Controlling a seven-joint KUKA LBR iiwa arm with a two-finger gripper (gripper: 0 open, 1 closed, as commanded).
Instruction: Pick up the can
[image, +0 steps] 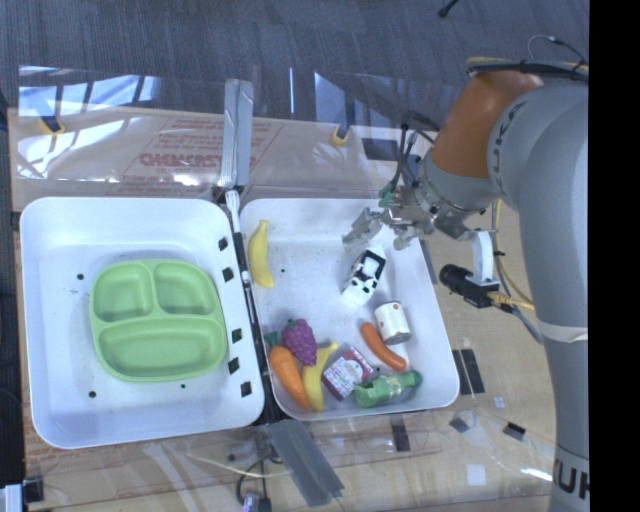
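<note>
Pincer (385, 228) spread, nothing between fingers, hovering over upper part of rt bin (300, 215), above toy cow (363, 276). Can (393, 323) lying in rt bin nr right wall, just above carrot (383, 347).

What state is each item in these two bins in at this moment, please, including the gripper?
Can: on its side in the right bin, free of the gripper.
Gripper: open, above the bin's far right part, holding nothing.
Cow toy: lying loose just below the gripper.
Banana: lying flat by the left wall.
Green plate: flat in the left bin, nothing on it.
</note>
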